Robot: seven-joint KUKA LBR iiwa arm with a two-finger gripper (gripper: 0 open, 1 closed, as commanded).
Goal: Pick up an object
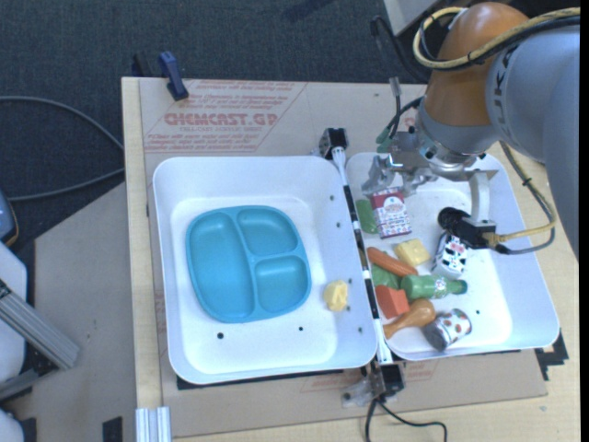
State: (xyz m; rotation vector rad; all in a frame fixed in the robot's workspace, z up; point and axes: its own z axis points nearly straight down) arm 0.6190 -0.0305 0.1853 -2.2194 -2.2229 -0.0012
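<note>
My gripper hangs over the far left part of the right bin, under the orange wrist band. Just in front of it lies a red and white carton, with a green piece at its left. I see nothing held in the gripper. Further forward in that bin lie a carrot, a yellow wedge, a green bottle, an orange block, a cow-patterned toy and a brown drumstick.
The left bin holds a blue divided plate and a small yellow piece near its right wall. A black clip sits at the far end of the wall between the bins. Cables trail from the arm at the right.
</note>
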